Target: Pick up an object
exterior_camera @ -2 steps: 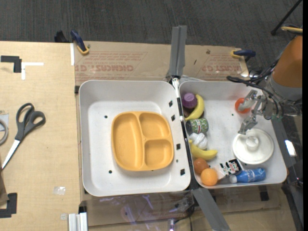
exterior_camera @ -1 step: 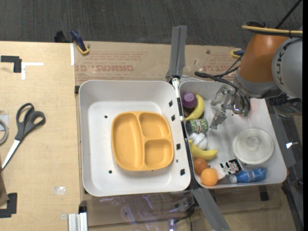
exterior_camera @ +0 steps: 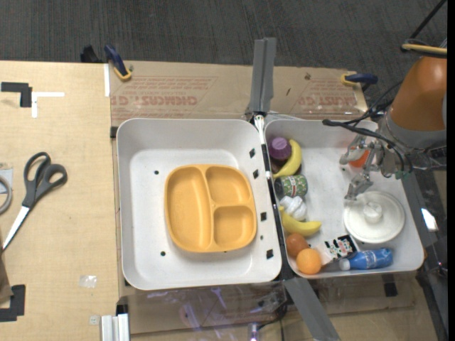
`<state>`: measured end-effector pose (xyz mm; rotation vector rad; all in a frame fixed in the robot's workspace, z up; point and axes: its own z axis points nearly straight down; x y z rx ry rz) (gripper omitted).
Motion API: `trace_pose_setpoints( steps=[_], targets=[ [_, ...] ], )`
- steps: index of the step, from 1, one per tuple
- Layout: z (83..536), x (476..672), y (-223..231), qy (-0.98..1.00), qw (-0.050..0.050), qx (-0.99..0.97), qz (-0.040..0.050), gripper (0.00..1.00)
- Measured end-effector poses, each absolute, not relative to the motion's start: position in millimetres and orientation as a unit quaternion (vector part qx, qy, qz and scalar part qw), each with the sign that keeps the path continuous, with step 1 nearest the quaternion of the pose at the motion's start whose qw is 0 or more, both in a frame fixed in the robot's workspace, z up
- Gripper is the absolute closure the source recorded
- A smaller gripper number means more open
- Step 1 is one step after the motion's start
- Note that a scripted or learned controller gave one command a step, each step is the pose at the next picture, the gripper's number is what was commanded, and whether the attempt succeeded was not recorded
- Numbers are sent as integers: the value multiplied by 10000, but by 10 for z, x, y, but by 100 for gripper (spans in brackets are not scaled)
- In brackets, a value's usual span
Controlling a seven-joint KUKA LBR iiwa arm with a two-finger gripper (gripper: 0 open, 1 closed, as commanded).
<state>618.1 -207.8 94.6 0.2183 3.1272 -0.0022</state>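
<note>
Objects for picking are lying in the right bin [exterior_camera: 334, 146], most of them crowding its left wall: a purple-capped item [exterior_camera: 279, 148] at the far end, a banana [exterior_camera: 291, 160] curling beside it, a green can [exterior_camera: 292, 185] on its side just below, a small white thing [exterior_camera: 293, 207], then a second banana [exterior_camera: 301, 224]. Toward the near corner a brown ball [exterior_camera: 296, 244] and an orange [exterior_camera: 308, 261] are sitting touching, with a small black-and-white item [exterior_camera: 343, 246] just beside them and a blue bottle [exterior_camera: 368, 258] lying flat along the near wall. A white round lidded dish [exterior_camera: 375, 216] is resting at the bin's right side.

The tool [exterior_camera: 359, 170] is hanging over the right bin just above that dish, holding nothing; whether its fingers are apart or together I cannot tell.

The left bin [exterior_camera: 135, 212] is holding a yellow divided plate [exterior_camera: 211, 207]. On the counter [exterior_camera: 57, 261] to the left, scissors [exterior_camera: 32, 187] are lying well apart from both bins.
</note>
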Motion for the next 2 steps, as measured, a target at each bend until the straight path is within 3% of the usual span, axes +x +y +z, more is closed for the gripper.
trace_pose_setpoints(
  steps=[1, 2],
  targets=[
    [936, 6414, -1627, 9933, 33, 1151, -1, 0],
    [1915, 6524, -2224, 9743, 34, 2253, -5, 0]
  ],
)
